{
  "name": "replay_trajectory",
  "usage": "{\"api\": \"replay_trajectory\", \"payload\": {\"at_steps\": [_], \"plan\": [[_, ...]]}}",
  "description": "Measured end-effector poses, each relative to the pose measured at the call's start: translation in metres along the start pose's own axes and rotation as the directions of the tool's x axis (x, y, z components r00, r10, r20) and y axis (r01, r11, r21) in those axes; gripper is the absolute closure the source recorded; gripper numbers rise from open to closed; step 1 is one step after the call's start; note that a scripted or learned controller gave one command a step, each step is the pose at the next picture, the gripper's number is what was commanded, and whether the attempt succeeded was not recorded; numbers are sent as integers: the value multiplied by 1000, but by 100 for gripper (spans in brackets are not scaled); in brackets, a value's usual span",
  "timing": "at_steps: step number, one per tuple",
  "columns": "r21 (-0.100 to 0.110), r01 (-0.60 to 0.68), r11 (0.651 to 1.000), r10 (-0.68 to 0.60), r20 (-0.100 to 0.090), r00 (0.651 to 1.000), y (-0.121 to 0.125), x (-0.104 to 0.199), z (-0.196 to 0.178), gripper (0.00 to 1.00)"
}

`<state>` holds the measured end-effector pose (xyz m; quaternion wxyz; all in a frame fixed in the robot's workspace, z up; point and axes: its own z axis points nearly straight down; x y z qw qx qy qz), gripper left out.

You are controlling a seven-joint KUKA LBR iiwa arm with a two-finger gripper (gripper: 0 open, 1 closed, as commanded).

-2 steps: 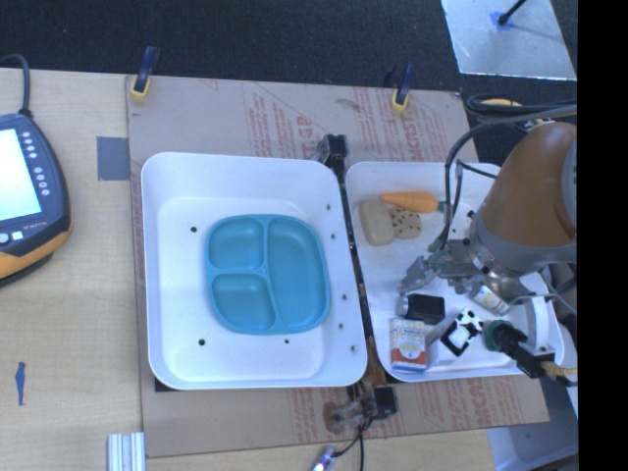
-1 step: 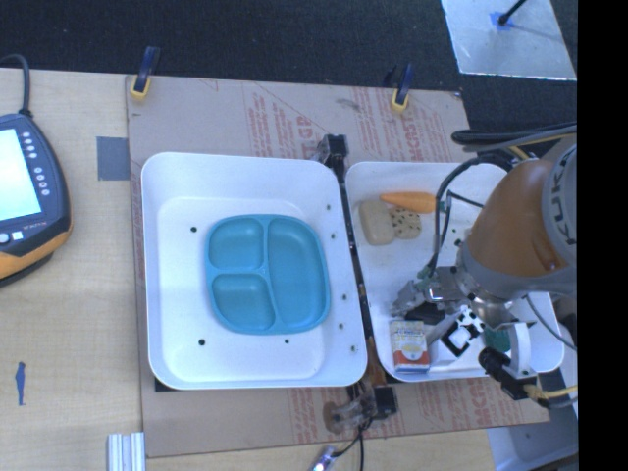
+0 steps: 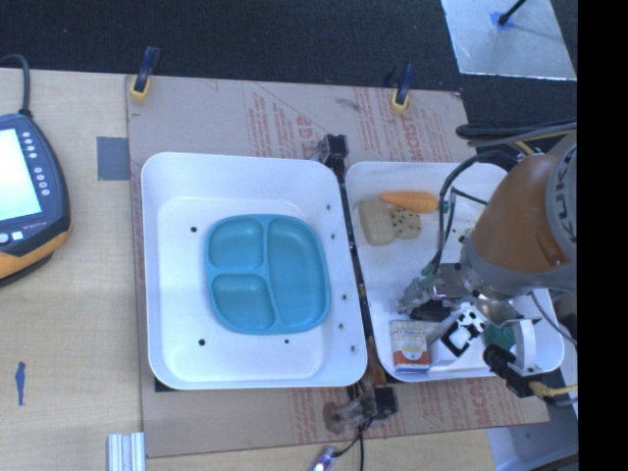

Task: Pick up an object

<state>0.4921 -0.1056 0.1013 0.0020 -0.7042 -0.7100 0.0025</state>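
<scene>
The right bin (image 3: 392, 172) holds an orange carrot (image 3: 410, 201) and a beige slab with dark holes (image 3: 390, 224) at its far end. A small red-and-white carton (image 3: 409, 346) lies by its near left corner. My gripper (image 3: 424, 290) hangs low over the middle of this bin, just above the carton and to its right. A small dark thing (image 3: 423, 311) lies right under the gripper; I cannot tell whether they touch. The grey arm hides the right half of the bin. A bit of teal (image 3: 500, 335) shows beside the wrist.
The left bin (image 3: 157, 263) holds a blue divided plate (image 3: 267, 273). A handheld control pendant (image 3: 25, 194) rests on the bench at the far left. Clamps (image 3: 143, 72) (image 3: 400, 86) pin the cardboard sheet at the back edge. A black divider strip separates the two bins.
</scene>
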Motion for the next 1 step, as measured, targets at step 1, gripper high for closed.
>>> {"api": "replay_trajectory", "payload": {"at_steps": [1], "plan": [[-3, -3, 1000, 3, -2, 1000, 58, 88, -91, 100]]}}
